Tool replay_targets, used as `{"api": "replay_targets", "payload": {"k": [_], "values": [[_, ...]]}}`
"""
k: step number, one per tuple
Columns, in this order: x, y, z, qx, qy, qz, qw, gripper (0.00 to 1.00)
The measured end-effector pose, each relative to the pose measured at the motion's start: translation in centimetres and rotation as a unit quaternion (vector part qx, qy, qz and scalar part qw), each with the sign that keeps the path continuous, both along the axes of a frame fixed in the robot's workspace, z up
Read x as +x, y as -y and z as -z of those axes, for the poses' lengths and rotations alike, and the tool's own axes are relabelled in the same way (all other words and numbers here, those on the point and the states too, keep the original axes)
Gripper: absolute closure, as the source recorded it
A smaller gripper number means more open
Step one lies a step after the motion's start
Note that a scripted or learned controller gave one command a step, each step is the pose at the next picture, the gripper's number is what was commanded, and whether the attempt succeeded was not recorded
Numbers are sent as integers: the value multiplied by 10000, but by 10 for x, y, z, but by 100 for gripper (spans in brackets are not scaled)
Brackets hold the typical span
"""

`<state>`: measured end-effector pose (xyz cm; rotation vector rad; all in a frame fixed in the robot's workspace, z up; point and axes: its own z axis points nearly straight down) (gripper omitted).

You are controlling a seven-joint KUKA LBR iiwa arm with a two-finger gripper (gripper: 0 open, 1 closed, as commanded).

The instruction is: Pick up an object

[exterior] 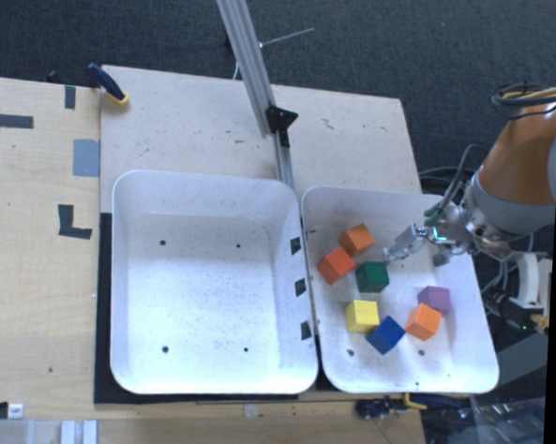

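The gripper (406, 245) hangs over the right bin (457, 368) near its far right corner; whether its fingers are apart cannot be told. The blocks are clustered mid-bin. The nearby orange block (358, 238) should be approached squarely, so neighbours are not nudged.

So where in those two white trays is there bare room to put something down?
The left bin has an open floor wall to wall. In the right bin, blocks crowd the middle: orange, green, yellow, blue. Bare strips border its far and near walls.
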<state>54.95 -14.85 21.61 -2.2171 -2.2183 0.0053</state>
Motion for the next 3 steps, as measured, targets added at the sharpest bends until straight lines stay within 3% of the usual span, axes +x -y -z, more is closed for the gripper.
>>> {"api": "replay_targets", "payload": {"k": [1,3], "values": [[1,0,-2,-5,23,-8,10000,0],[11,-1,110,-7,1,-6,10000,0]]}}
